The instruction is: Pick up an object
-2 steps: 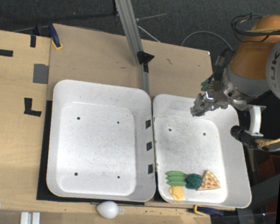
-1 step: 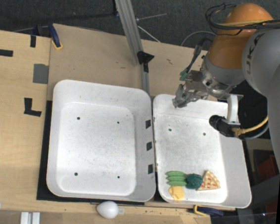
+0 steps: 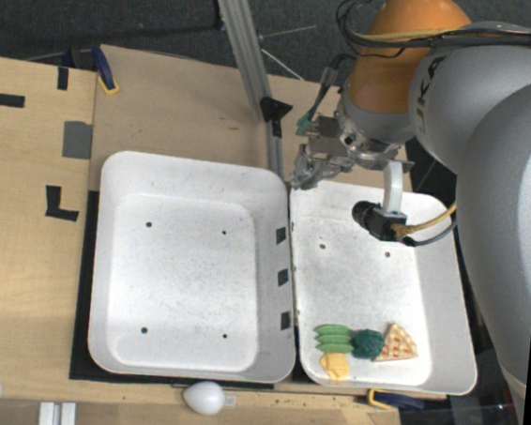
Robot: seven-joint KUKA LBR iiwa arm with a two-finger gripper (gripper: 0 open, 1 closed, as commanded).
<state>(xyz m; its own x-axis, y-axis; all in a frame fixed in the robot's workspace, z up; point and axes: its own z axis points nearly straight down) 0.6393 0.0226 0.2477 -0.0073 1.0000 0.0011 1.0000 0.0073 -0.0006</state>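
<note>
Fingers are seen hanging at the far edge of the right bin, close to the rim where it meets the left bin; whether they are spread or closed cannot be told, since they are small and dark against the bin edge. Nothing is seen between them. Above them the grey arm with its orange band is carried in from the right, and a small black camera-like unit (cabled, mounted on a pale bracket) is seen just to the right of the fingers and a little nearer the viewer.

Toy food is gathered well away from the fingers, at the near end of the same right bin: a green pea pod, a dark green broccoli piece touching it, a yellow piece just below the pod, and a pizza slice beside the broccoli, towards the bin's right corner.

A white egg-shaped object is lying on the table outside the bins, just past the near rim of the left bin, far from the fingers. A grey metal rail is slanted across the table behind the bins, ending just left of the fingers.
</note>
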